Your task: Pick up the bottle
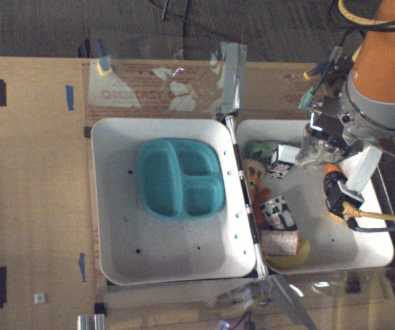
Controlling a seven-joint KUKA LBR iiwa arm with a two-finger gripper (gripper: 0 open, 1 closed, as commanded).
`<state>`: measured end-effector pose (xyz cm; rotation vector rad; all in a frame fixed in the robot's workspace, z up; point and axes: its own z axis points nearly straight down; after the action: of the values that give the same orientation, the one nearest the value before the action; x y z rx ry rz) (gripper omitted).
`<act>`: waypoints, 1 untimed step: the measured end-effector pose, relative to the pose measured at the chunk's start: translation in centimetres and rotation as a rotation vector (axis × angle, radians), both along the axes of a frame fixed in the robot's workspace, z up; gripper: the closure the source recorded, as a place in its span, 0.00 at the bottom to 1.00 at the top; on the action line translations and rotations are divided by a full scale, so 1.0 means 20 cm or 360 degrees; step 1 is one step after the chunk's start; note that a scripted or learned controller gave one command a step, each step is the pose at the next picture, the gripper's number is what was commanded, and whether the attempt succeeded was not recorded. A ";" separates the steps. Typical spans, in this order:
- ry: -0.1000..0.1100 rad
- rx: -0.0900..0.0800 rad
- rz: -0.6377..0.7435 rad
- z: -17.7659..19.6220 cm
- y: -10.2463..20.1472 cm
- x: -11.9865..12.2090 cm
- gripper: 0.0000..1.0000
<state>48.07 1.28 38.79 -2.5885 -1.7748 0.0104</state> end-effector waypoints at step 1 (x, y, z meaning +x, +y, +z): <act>-0.0008 -0.0004 -0.0424 0.23 0.33 0.00 1.00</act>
<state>48.08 7.96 43.30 -2.8050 -1.4171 0.0056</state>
